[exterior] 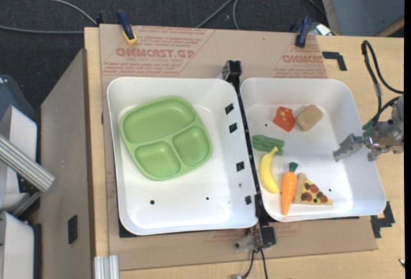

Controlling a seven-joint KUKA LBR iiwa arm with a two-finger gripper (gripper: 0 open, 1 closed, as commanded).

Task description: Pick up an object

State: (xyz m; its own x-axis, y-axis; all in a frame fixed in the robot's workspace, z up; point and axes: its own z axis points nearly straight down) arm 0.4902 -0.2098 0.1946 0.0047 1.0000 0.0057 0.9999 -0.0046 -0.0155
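Pizza slice (313, 193) and carrot (288, 190) well left of the fingers (349, 146), grip state unclear.

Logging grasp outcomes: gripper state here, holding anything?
Gripper: at the right bin's right rim, nothing seen in it; open or shut cannot be told.

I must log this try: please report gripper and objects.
Gripper at right bin's right rim, holding nothing. Banana, carrot untouched. Nothing in the way.
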